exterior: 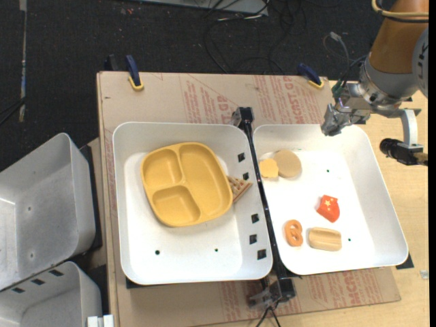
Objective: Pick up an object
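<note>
Two white bins, the left bin (129, 251) and right bin (381, 182), sit side by side on a brown board (177, 94). At nine o'clock, two white tubs (41, 196) stand off the surface. Cables (238, 39) trail at twelve o'clock.

arm (398, 39) cut off at right

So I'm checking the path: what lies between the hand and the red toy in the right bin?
Bare white bin floor. The camera view shows nothing on the stretch from the hand down to the red toy; the tan disc sits off to the side.
</note>
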You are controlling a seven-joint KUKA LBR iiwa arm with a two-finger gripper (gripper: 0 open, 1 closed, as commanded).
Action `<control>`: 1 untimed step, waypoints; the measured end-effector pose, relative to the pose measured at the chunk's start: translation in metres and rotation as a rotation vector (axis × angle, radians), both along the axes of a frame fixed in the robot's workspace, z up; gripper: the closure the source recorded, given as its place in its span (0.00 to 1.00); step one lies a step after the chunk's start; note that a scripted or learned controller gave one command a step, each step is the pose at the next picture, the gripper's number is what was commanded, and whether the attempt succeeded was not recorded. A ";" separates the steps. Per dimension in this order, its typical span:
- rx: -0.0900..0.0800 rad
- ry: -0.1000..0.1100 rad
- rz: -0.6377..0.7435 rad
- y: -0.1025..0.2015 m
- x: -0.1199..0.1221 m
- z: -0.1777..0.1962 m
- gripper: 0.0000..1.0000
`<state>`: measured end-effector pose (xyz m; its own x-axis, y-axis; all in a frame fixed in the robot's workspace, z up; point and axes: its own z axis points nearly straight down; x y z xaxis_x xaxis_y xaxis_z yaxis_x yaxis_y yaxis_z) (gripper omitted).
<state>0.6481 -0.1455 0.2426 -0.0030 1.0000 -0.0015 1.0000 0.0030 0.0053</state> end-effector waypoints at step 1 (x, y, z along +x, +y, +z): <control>0.004 0.007 0.005 0.063 -0.004 -0.008 1.00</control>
